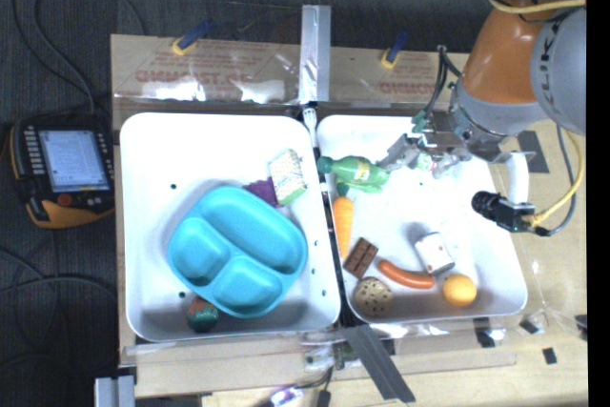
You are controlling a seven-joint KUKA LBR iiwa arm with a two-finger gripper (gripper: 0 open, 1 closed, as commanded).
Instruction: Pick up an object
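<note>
Approach was the step: hand (408, 148) hovered by the green bottle (355, 172), its grip impossible to tell; next move needed a centred descent.

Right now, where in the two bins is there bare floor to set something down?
Right bin: a bare patch in the middle, between the green bottle, the carrot and the white can. Its front edge is crowded by the cookie, sausage and orange. Left bin: bare back-left corner behind the blue tray.
</note>
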